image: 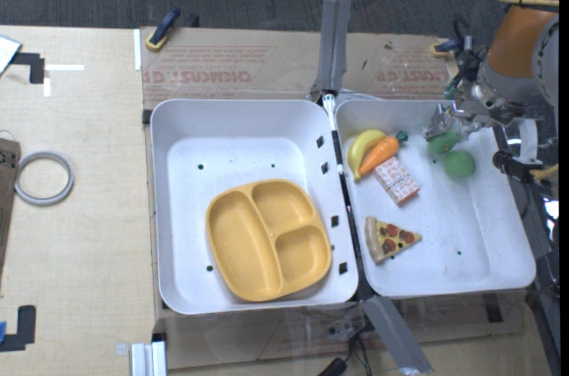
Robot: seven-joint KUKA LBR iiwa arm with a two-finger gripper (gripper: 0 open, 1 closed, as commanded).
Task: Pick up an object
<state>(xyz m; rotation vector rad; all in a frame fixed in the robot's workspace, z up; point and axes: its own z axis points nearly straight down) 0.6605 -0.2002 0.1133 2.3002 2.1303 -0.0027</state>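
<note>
There are two white bins: the left bin (pixel 169 214) and the right bin (pixel 498 259). The left bin holds one yellow plate (pixel 267 238). The right bin holds one banana (pixel 362 147), one carrot (pixel 380 153), one pizza slice (pixel 389 238), one pink box (pixel 396 181) and one green ball (pixel 460 164). One tape ring (pixel 41 178) lies on the surface (pixel 80 276).

Tape roll (pixel 43 178) on bench at left, blue clamp (pixel 164 28) on cardboard sheet (pixel 231 68), behind bins

One fixed camera looks down aslant from above the bench (pixel 71 276); both bins (pixel 169 214) lie in frame.
</note>
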